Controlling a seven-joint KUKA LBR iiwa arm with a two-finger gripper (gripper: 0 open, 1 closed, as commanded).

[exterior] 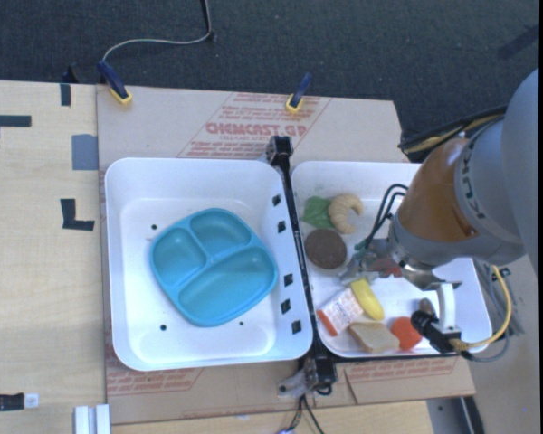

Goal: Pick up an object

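The right bin (380, 172) holds several small food items: a tan croissant (346, 211), a green leafy piece (318, 211), a brown round patty (326, 248), a yellow banana (367, 299), a red-and-white packet (340, 314), a slice of bread (373, 335) and a red-orange piece (407, 333). My gripper (366, 268) hangs low over the middle of this bin, just right of the patty and above the banana. Nothing shows between its tips.
The left bin (127, 188) holds a blue divided plate (214, 265). A black divider (290, 233) with clips runs between the bins. The grey arm with its orange band (439, 202) covers the right bin's right half. Cardboard lies under both bins.
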